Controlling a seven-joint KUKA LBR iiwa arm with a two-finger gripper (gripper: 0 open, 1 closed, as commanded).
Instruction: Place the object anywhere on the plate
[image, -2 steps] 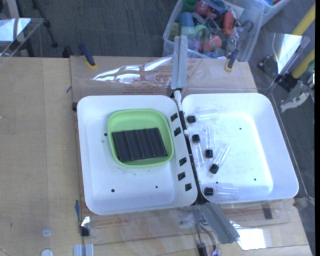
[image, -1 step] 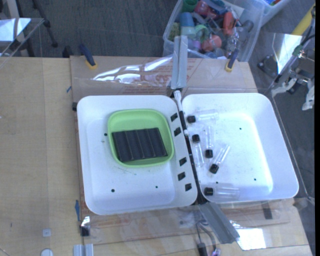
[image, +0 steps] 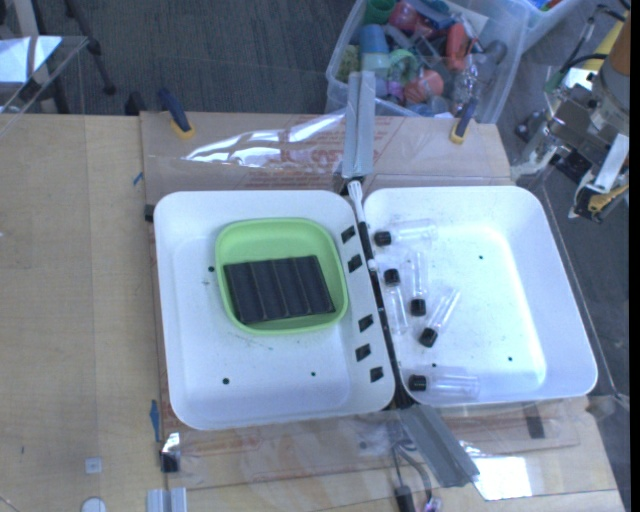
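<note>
A green square plate (image: 232, 243) sits in the left white bin (image: 190, 380). A black ridged block (image: 278, 288) lies flat on the plate and covers most of its floor. Several clear vials with black caps (image: 438, 320) lie scattered in the left half of the right white bin (image: 520, 300). My gripper (image: 582, 140) hangs outside the bins, above the far right corner of the right bin and well away from the plate and the vials. Nothing shows between it and the bench.
A row of small black clips (image: 362, 322) runs along the seam between the two bins. A clear tub of colourful items (image: 430, 50) stands behind the bins. Blue and yellow clamps (image: 178, 120) hold the board at the back.
</note>
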